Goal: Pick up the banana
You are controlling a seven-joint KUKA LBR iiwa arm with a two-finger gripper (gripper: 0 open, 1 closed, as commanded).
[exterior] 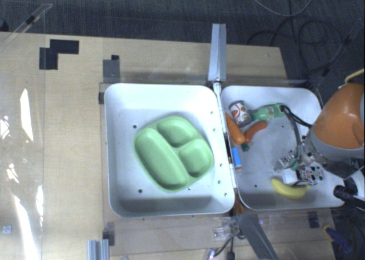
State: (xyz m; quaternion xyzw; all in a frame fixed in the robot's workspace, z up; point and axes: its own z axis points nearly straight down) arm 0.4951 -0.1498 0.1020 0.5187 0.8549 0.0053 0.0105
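The yellow banana [288, 189] lies in the right bin [259, 196] near its front edge, curved and flat on the floor. My gripper [297, 169] hangs just behind and slightly to the right of it, at the end of the grey arm with its orange band [342, 119]. The gripper's lower end reaches close to the banana's upper side. Whether it touches the fruit is unclear.
At the right bin's back left lie a small can [238, 113], a green bottle [268, 112], two orange sausage-like pieces [246, 133] and a blue marker [236, 159]. A green divided plate [173, 151] sits in the left bin [122, 110]. A black cable [293, 128] runs to the gripper.
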